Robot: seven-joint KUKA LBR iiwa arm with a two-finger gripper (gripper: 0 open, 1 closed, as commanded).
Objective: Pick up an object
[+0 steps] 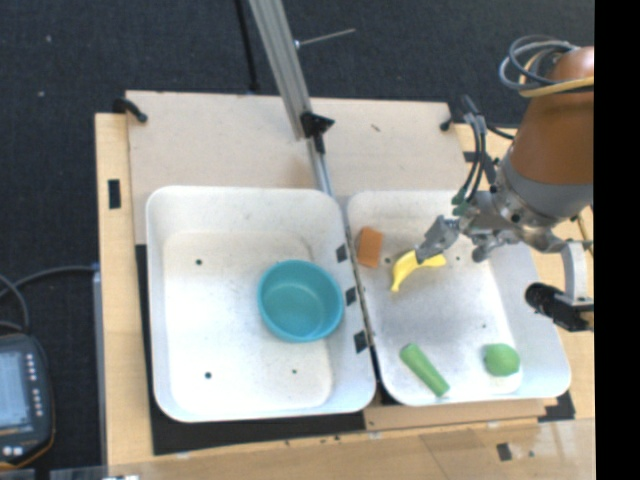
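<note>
The gripper [459, 240] hangs over the right bin [540, 373], fingers spread apart with nothing between them. The left finger [436, 238] sits right at the top of the yellow banana [405, 268], which lies tilted on the bin floor. An orange block [369, 247] rests beside it; a green cylinder [424, 367] and green ball [501, 359] lie nearer the front. A teal bowl [300, 301] occupies the left bin [190, 268].
</note>
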